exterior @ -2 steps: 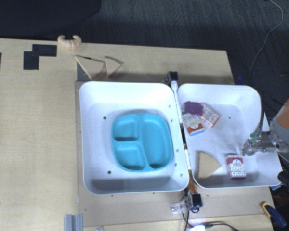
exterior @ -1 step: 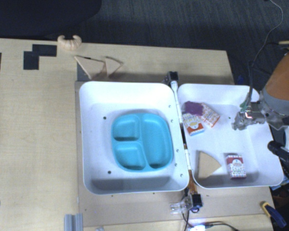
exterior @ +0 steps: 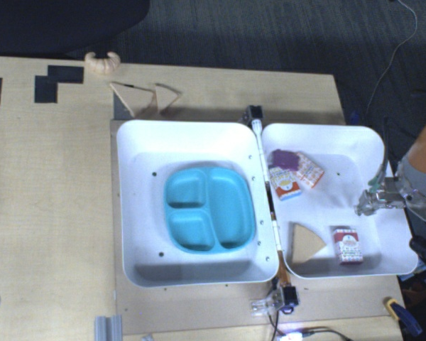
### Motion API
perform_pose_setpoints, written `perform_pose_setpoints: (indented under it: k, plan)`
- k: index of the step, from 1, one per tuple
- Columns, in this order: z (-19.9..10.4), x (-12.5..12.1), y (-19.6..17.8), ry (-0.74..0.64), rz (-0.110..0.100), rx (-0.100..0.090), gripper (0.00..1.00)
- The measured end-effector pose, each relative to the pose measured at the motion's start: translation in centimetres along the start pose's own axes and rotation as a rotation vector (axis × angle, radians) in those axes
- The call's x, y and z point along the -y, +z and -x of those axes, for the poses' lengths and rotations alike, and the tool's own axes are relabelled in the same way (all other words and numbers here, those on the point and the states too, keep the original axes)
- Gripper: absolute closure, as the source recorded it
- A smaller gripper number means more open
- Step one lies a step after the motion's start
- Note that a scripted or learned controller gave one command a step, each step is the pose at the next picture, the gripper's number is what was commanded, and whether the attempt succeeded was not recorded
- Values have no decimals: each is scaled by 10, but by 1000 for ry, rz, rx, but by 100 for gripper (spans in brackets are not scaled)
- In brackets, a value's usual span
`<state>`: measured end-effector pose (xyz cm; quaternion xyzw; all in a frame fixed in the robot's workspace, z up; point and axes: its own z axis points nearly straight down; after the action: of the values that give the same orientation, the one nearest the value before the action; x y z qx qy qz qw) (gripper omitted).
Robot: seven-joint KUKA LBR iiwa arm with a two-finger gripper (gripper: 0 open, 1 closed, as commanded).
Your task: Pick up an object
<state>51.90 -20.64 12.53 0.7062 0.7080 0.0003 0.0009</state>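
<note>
On the wooden counter (exterior: 50, 212) two shallow white bins sit side by side, their inner rims touching along a narrow seam. The left bin (exterior: 138, 261) holds a turquoise divided tray (exterior: 209, 208) with three compartments, lying flat near the bin's middle. The right bin (exterior: 366, 144) carries the loose objects: a small purple item (exterior: 285, 158) near the upper left corner, partly lying on a flat printed packet (exterior: 307, 172) that sits tilted just beside it; a small white and orange carton (exterior: 287, 186) just below them, close to the seam; a tan wedge-shaped piece (exterior: 307, 242) by the lower left of the bin; and a red and white box (exterior: 348, 245) just right of the wedge, apart from it.

The arm's orange band (exterior: 424, 151) shows at the right edge, and the gripper (exterior: 368, 203) reaches in over the right side of the right bin, above bare bin floor, well apart from the cartons and up and to the right of the red and white box. Nothing lies between the fingers; whether they stand open or closed I cannot tell.
</note>
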Motion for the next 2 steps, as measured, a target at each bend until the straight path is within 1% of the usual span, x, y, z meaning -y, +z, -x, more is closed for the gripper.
perform_pose_setpoints:
  k: [1,2]
  plan:
    - [0,0,0,0,1,0,0]
    - [-18,30,38,1,7,1,0]
